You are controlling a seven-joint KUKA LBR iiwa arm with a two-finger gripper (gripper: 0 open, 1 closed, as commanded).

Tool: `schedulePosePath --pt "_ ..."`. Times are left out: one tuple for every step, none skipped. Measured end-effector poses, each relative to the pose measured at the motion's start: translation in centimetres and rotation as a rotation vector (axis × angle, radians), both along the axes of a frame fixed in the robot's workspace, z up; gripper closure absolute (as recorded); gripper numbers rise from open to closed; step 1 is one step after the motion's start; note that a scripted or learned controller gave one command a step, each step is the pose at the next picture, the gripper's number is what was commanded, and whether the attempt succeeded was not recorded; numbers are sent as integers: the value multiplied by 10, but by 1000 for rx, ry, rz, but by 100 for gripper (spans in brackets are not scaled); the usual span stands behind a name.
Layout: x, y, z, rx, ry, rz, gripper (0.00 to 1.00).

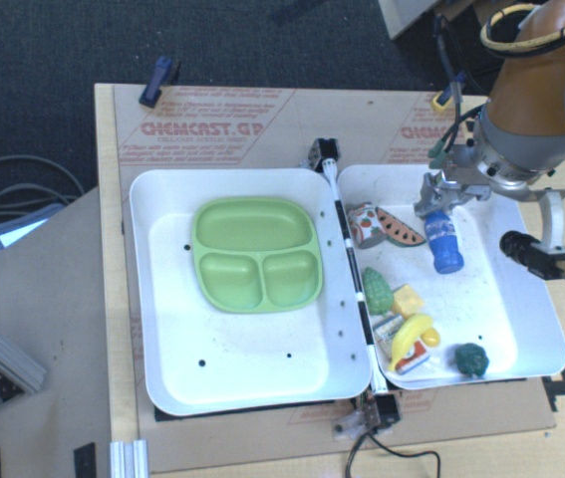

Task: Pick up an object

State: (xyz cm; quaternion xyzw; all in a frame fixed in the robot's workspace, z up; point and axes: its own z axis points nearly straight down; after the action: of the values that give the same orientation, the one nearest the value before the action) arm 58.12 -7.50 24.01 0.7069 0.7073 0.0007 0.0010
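I see my pincer [439, 207] closed on the blue bottle's [444, 243] cap end at twelve o'clock in the right bin [531, 312], the bottle dangling upright, presumably so it clears the other toys.

Green tray [257, 252], blue bottle [444, 245], yellow banana [409, 336], white bins [232, 366]
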Motion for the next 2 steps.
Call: schedulePosePath --pt "13 -91 -50 -1 4 -2 100" --pt "63 -90 -67 -1 0 0 100"
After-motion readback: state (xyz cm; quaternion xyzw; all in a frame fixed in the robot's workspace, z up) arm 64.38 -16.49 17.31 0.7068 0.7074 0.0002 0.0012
